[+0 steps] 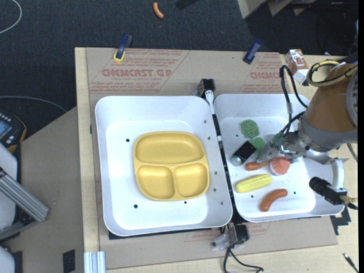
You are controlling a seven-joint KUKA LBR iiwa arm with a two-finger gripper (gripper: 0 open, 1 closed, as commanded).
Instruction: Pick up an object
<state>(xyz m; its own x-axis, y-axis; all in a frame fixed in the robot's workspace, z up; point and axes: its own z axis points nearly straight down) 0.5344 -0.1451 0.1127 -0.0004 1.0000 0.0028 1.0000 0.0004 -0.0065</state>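
The grey arm [333, 115] with its orange band reaches in from the right, wrist bent low and leftward, the pincer [277, 150] at its tip pointing down and left

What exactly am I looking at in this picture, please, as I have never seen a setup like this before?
This is one camera fixed above a workbench, looking down at a slant. On the bench sit two shallow white bins side by side. The left bin holds a yellow divided plate. The right bin holds small toy foods: a corn cob, a sausage, a green broccoli-like piece, a black block and a reddish round piece.

The grey and orange machine coming in from the right is a robot arm. Its end effector, the part meant for grasping, is low in the right bin among the toys. Its job is to pick one up. From this angle I cannot tell whether it grips anything.
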